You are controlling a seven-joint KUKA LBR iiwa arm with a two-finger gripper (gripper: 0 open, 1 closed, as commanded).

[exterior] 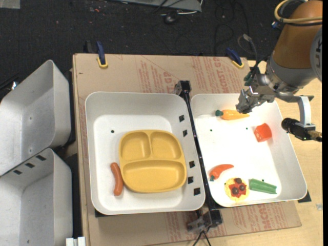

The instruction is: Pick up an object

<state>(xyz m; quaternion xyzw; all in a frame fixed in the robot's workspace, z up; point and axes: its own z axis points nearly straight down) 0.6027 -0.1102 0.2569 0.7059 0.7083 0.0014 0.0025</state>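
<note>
My gripper (pixel 243 106) hangs over the back of the right bin (pixel 292 152), its tip right at a yellow-orange carrot-like toy (pixel 231 115) with a green stem. The toy lies on the bin floor, just below and left of the tip. Further right rests a red-orange cup-shaped piece (pixel 263 132). Near the bin's front lie a red chili pepper (pixel 221 170), a small yellow pizza piece with dark toppings (pixel 236 188) and a green bean-like piece (pixel 263 186).
The left bin (pixel 97 137) holds a yellow divided plate (pixel 152 160) with a brown sausage (pixel 117 179) beside its left edge. A black divider with clips (pixel 190 137) runs between the bins. White tubs (pixel 31 137) stand off the bench at left.
</note>
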